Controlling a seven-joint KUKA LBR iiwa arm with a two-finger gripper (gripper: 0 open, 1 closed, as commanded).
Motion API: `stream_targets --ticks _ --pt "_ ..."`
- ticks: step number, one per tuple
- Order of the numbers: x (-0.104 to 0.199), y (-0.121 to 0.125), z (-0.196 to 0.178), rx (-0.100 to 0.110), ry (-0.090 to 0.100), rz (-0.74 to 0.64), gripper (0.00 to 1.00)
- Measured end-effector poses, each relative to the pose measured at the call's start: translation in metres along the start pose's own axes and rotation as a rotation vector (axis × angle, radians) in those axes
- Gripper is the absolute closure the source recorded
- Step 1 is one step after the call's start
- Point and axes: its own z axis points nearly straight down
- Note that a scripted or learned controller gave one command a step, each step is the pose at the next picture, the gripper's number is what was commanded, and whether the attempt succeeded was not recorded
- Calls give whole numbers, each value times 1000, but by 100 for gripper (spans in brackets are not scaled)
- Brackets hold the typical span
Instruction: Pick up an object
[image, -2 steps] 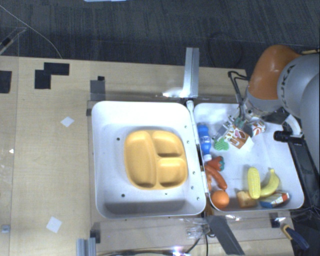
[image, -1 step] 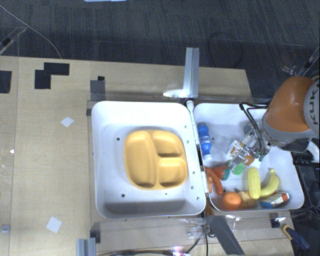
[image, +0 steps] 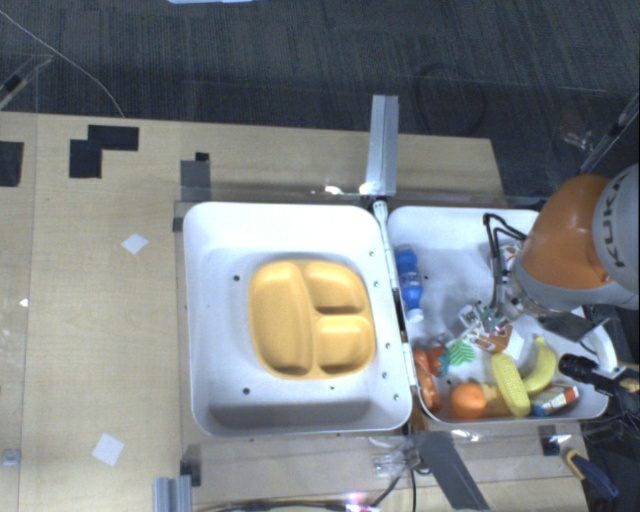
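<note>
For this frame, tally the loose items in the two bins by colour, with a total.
Yellow: 3, the divided tray in the left bin, the corn cob and the banana
Orange: 1, the round fruit
Blue: 1, the bottle
Green: 1, the small leafy piece
Total: 6 clearly told apart; a few small pieces beside them are too cluttered to sort.

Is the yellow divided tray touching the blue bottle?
Apart. The camera view shows the yellow divided tray lying in the left bin, while the blue bottle lies in the right bin, beyond the bin walls between them.
</note>
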Motion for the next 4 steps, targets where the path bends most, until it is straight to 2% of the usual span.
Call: stream_targets --ticks 1,2,4 --pt "-1 3 -12 -8 -5 -4 100" --pt "-3 96 -93 1 6 74 100" --pt "-4 97 -114 -2 1 62 100"
